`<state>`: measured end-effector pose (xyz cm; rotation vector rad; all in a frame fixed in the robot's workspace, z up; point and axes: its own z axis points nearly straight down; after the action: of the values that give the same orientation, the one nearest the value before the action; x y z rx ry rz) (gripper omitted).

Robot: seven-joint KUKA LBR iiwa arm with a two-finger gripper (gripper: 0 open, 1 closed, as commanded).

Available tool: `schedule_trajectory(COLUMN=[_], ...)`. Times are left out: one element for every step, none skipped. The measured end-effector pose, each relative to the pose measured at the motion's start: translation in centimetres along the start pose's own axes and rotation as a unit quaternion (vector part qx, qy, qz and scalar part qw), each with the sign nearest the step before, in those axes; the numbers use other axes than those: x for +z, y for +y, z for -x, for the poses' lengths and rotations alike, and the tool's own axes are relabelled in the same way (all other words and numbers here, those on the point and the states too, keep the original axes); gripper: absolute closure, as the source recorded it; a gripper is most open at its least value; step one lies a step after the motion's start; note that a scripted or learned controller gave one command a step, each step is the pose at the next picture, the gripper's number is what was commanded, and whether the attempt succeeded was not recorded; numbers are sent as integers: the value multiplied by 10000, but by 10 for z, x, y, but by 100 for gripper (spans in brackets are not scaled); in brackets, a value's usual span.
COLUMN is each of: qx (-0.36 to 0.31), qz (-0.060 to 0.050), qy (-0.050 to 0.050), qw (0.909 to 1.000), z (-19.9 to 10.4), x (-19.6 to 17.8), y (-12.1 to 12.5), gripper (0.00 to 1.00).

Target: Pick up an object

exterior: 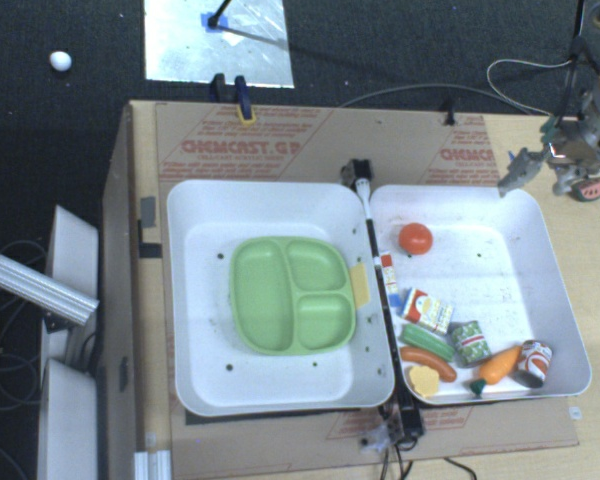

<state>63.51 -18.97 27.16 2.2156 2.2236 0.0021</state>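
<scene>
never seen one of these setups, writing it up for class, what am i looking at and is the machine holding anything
One camera looks down at a slant on a bench with two shallow white bins. The robot arm comes in from the right; its gripper is at the upper right, just outside the right bin's far corner. Nothing can be seen between its fingers, and they are too blurred to tell how they stand.

The left bin holds a green divided tray. The right bin holds toy food: a red tomato by itself, and near the front edge a crowd with a carrot, a sausage, a green piece and small cartons.

The job is to pick one up; no object is lifted yet.
</scene>
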Motion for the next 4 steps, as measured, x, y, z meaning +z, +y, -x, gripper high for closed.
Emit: schedule_trajectory(qx=[12, 1, -46, -35], qz=[-24, -16, -248, -443], qy=[9, 7, 89, 64], qw=[10000, 10000, 9996, 9990], z=[-33, -76, -74, -26], x=[117, 188, 190, 195], y=[-54, -44, 10, 16], gripper=[0, 0, 0, 0])
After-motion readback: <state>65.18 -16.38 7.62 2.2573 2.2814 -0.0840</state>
